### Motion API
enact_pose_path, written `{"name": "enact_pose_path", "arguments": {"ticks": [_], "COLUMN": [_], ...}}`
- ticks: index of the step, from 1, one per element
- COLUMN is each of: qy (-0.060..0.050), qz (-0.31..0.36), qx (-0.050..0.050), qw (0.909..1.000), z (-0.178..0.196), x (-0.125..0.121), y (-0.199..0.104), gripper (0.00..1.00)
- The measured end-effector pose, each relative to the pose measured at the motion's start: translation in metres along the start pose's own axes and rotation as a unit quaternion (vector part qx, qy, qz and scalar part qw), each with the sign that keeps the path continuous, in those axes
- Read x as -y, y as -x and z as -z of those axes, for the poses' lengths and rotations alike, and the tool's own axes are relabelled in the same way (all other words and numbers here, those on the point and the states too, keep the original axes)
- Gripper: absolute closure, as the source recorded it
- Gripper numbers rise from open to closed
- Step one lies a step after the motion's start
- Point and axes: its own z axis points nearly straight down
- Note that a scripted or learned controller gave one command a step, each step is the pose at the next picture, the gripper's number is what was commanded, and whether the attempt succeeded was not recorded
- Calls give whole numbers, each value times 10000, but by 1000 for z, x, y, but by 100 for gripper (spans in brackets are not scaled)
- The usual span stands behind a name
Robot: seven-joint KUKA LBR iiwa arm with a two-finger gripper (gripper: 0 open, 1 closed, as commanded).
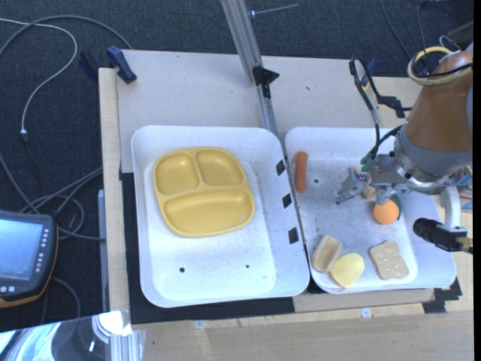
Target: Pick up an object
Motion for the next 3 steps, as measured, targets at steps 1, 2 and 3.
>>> {"name": "enact_pose_path", "arguments": {"ticks": [1, 2, 3], "qy": [-10, -4, 32], "qz": [1, 0, 1], "qx": [-2, -2, 2], "qw": [10000, 10000, 10000], "z": [-63, -109, -95], "x": [0, 1, -1], "y": [-3, -4, -4], "gripper": [0, 0, 100]}}
